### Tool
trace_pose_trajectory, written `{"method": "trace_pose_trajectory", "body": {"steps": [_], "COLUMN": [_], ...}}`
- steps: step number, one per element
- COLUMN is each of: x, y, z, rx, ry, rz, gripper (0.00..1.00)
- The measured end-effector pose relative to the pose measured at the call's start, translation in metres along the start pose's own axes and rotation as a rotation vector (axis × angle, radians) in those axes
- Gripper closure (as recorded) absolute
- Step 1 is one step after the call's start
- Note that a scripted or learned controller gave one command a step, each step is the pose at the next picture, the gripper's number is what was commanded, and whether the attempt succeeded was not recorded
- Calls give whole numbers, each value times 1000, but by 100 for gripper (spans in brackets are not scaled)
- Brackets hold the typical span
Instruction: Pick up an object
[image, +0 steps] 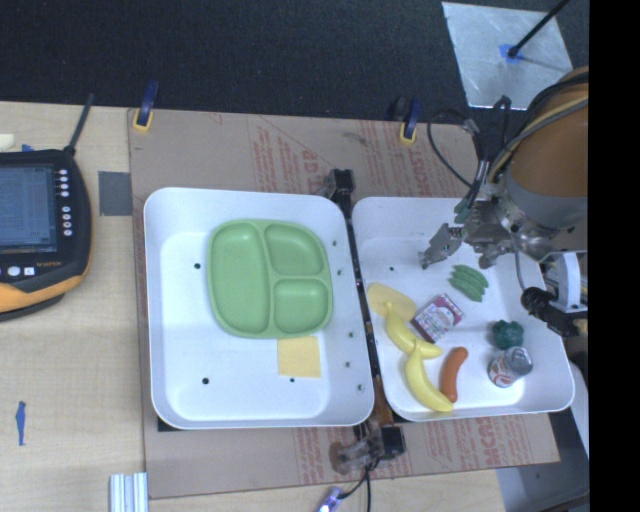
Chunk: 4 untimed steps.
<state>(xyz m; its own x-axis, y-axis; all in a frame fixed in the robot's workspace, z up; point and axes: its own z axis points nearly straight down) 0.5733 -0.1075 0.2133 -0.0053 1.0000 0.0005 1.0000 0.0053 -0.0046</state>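
Note:
My gripper (460, 256) hovers over the far part of the right bin (400, 225), its two fingers spread open with nothing between them. Just below it lies a green ribbed pod (468, 281). Further toward the front are a maroon and white packet (437, 317), a yellow banana (422, 386), another yellow fruit (390, 301), a red sausage (452, 372), a dark green broccoli piece (506, 333) and a small can (508, 367).
The left bin (175, 300) holds a green divided plate (268, 277) and a yellow cheese slice (299, 356). A handheld control pendant (35, 225) lies on the bench at far left. Clamps sit on the cardboard's back edge.

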Motion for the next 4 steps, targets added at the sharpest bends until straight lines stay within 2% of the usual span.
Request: {"method": "trace_pose_trajectory", "body": {"steps": [1, 2, 3, 4], "x": [-57, -45, -105, -104], "y": [-34, 16, 13, -50], "z": [109, 121, 90, 86], "rx": [-1, -1, -3, -1], "ry": [-2, -2, -1, -1], "rz": [0, -1, 3, 0], "gripper": [0, 0, 0, 0]}}
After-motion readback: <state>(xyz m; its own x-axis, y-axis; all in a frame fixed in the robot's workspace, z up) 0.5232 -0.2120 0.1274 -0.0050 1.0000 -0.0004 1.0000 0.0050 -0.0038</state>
